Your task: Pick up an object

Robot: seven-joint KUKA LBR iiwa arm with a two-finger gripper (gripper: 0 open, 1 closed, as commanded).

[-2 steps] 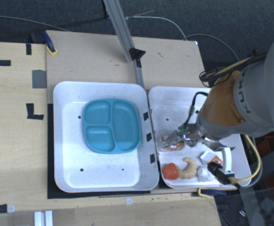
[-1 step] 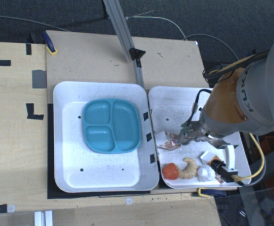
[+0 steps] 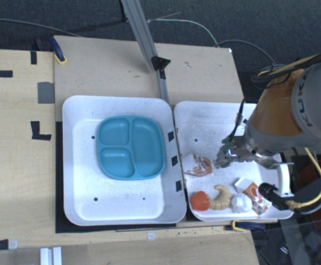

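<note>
**Arm hangs over cluttered right bin**

The gripper (image 3: 225, 158) sits low in the right bin (image 3: 204, 120), just right of a crumpled clear wrapper (image 3: 199, 166); whether it is released or clenched cannot be told. Along the bin's lower edge lie a red tomato (image 3: 200, 201), a tan croissant (image 3: 221, 197) and a white-and-orange packet (image 3: 252, 195). A blue divided plate (image 3: 131, 147) rests in the left bin (image 3: 77, 148).

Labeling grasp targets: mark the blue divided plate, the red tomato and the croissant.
blue divided plate (image 3: 131, 147), camera view, on the ridge where its compartments meet.
red tomato (image 3: 200, 201), camera view, middle of its top.
croissant (image 3: 221, 197), camera view, middle of its curved body.
</note>
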